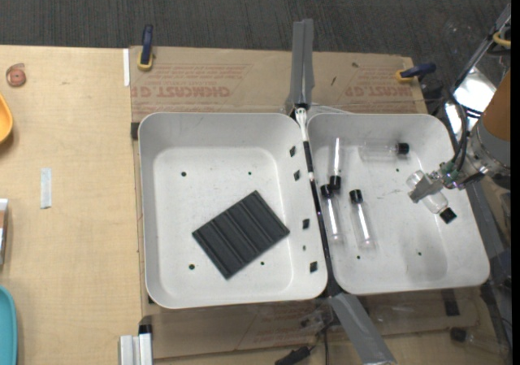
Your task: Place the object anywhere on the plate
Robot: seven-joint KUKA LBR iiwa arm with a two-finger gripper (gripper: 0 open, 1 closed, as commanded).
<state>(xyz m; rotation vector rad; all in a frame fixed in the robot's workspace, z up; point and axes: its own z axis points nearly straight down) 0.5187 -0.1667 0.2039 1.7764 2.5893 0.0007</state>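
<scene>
The plate (240,233) is a dark ribbed rectangle lying at an angle on the floor of the left bin (162,144). Several clear tubes with black caps lie in the right bin (390,274): one (360,221) near the middle, one (335,162) close to the divider, and one (382,149) toward the back. My gripper (424,188) hangs low over the right side of the right bin, far from the plate. A small black cap (448,215) shows just below and to the right of it; whether that piece is held or resting on the bin floor is unclear.
A grey post (302,63) rises at the back between the bins. Cardboard (244,79) lies under the bins, held by clamps (146,48). The wooden bench (65,193) extends to the left, with coloured items at its left edge.
</scene>
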